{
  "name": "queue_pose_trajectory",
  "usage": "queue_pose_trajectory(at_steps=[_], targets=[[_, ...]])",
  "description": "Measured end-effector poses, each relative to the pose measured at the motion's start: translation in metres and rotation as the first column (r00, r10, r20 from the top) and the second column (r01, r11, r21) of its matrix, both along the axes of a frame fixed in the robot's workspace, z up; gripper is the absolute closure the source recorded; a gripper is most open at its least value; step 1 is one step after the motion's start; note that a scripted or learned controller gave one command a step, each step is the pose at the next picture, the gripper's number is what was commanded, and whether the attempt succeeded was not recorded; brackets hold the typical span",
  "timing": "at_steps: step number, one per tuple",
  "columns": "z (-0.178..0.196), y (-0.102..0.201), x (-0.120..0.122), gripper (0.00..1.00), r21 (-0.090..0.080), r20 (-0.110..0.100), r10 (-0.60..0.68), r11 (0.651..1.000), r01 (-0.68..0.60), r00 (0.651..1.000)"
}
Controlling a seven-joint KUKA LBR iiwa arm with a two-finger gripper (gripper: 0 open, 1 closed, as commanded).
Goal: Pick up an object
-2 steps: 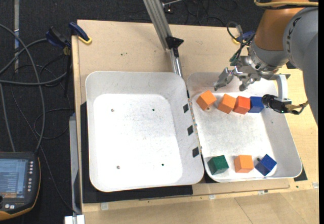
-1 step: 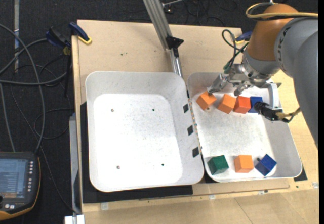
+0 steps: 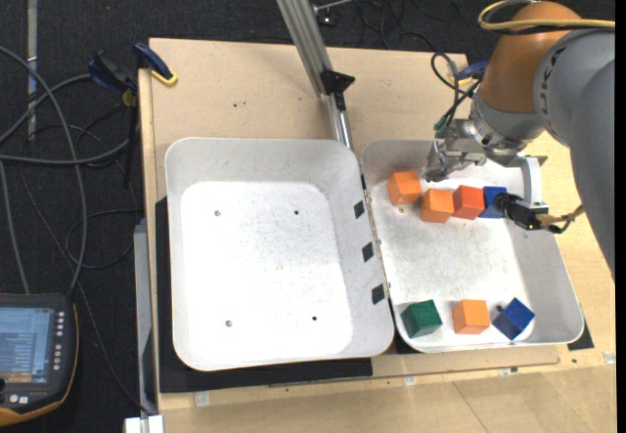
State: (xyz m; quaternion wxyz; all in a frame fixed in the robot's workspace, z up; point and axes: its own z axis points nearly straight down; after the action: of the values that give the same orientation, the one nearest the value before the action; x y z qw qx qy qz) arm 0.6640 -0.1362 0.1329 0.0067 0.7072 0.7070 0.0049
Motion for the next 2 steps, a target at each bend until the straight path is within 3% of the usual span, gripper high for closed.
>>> queue_pose_trajectory(at_steps=[2], targets=[[0.09, -0.006, 0.002, 1.0, 0.0, -0.009, 0.002, 1.0, -0.002, 1.0]])
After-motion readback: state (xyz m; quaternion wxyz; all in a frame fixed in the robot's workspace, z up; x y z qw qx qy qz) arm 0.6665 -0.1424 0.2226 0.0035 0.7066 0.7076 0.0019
